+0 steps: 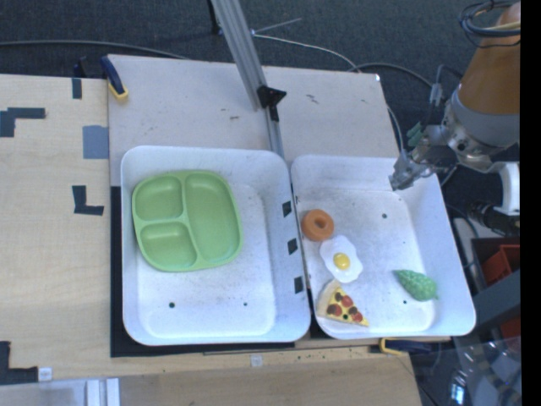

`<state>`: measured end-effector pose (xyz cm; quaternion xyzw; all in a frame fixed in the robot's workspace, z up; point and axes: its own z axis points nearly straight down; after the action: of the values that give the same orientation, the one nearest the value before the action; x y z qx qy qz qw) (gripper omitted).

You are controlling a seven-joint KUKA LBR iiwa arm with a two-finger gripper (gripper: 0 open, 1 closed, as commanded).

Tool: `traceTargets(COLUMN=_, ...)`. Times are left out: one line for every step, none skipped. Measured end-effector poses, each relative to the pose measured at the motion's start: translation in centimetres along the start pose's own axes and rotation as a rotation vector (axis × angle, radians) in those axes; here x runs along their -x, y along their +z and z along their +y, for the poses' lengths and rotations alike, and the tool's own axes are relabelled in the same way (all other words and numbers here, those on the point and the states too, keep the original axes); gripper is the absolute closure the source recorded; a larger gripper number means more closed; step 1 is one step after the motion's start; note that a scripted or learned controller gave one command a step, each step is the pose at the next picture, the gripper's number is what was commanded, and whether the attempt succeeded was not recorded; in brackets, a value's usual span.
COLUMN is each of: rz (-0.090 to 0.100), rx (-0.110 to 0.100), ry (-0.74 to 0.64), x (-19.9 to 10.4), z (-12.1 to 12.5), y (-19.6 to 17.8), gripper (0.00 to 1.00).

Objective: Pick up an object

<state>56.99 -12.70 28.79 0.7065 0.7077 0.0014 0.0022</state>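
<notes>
Four toys (341,263) hugging right bin (439,218) near edges, middle bare, claw (404,176) over far rim, grip state unclear

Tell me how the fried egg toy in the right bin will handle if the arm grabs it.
The fried egg lies flat and thin, so pinching its edge off the bin floor looks hard. It probably slides when nudged. It won't roll, unlike perhaps the donut beside it.

- My bench top (194,100) is pale, scuffed board with dark specks.
- There's a light wood panel (46,227) on the left with grey tape bits (95,140) stuck on.
- Dark carpet floor (355,11) up top, thin cables (313,45) trailing across it.
- A metal rail (241,41) slants in overhead.
</notes>
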Motion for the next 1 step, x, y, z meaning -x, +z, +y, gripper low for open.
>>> traceTargets(rz=0.002, rx=-0.006, ry=-0.004, x=-4.4, z=2.03, y=0.4, gripper=1.0)
